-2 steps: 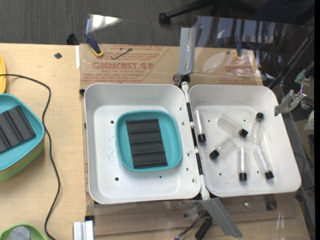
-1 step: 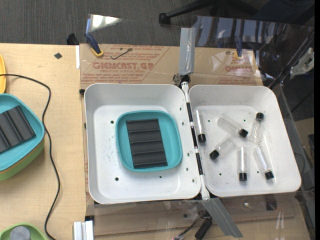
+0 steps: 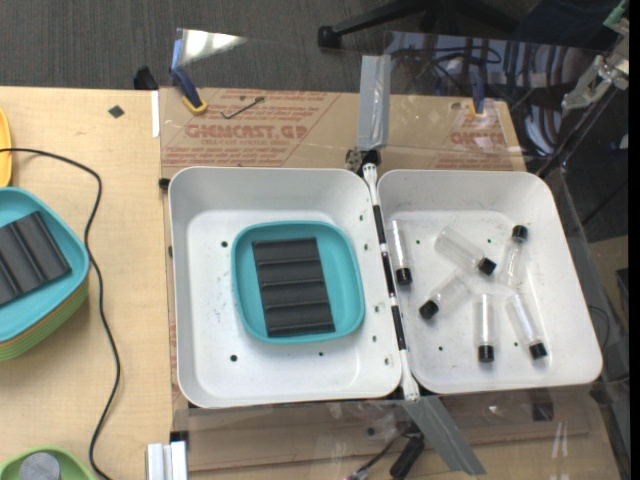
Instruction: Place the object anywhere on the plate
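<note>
A teal plate point(image 3: 347, 286) with rounded corners lies in the middle of the left white bin point(image 3: 200, 298). A black ridged insert point(image 3: 292, 286) covers the plate's centre. Several clear plastic tubes with black caps lie scattered in the right white bin point(image 3: 560, 368). One tube point(image 3: 398, 251) lies along that bin's left wall. Another tube point(image 3: 445, 295) lies slanted near the middle, and a third tube point(image 3: 524, 325) rests toward the front right. All tubes lie flat on the bin floor, apart from the plate.
A stack of teal plates point(image 3: 40, 268) with a black insert sits on the wooden bench at far left, with a black cable point(image 3: 95, 298) curving past it. Cardboard point(image 3: 260, 128) lies behind the bins. A grey divider strip point(image 3: 374, 98) stands upright behind the seam.
</note>
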`<state>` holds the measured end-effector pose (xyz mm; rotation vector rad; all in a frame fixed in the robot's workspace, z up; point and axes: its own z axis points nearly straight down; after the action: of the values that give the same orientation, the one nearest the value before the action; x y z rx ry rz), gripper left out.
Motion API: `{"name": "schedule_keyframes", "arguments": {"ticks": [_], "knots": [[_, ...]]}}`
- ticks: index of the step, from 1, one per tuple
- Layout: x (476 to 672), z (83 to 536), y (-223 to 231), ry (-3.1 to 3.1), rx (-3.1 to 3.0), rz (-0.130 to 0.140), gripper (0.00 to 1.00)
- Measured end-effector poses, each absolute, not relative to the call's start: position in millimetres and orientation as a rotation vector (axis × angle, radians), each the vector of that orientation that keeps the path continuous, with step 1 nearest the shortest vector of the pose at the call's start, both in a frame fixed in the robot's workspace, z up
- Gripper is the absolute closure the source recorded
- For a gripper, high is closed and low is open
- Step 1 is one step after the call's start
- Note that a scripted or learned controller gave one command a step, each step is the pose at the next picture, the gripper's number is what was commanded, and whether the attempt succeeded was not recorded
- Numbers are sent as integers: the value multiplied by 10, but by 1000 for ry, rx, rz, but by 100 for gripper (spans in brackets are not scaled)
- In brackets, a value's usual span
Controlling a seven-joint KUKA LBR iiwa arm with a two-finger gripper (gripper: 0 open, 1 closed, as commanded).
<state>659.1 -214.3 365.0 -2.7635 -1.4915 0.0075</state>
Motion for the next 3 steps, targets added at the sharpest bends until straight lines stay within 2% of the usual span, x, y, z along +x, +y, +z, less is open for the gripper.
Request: {"name": "schedule_keyframes", "arguments": {"ticks": [1,2,3], "knots": [[6587,3040,-1866,-1414,-2804,7,0],[6388,2904,-1290,-1381,-2820,7,0],[6531,3922,-1994,-1165,-2917,6,0]]}}
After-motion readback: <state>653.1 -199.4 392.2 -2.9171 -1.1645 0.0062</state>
